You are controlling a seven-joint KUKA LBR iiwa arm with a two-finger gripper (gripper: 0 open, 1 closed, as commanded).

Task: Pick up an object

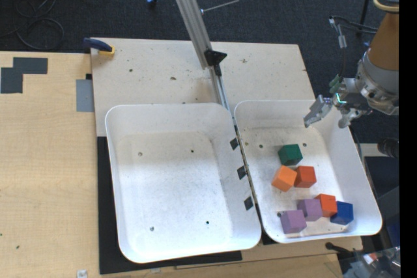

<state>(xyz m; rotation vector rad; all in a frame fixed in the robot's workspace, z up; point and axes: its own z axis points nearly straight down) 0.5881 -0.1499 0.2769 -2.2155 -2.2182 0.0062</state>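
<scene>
Now: pincer poised, nothing picked

Pincer [329, 112] hangs above the right bin's [365, 169] upper rim; its fingers look spread, nothing between them. Green cube [290, 154] lies nearest, standing apart from the orange cube [284, 178]. Likely light, rigid, flat-sided: grip across two opposite faces. Purple cubes [293, 220] sit crowded.

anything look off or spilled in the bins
Nothing stands out. All the blocks sit inside the right bin, from the green block to the blue block, none spilled. The gripper hangs above that bin's far edge.
</scene>
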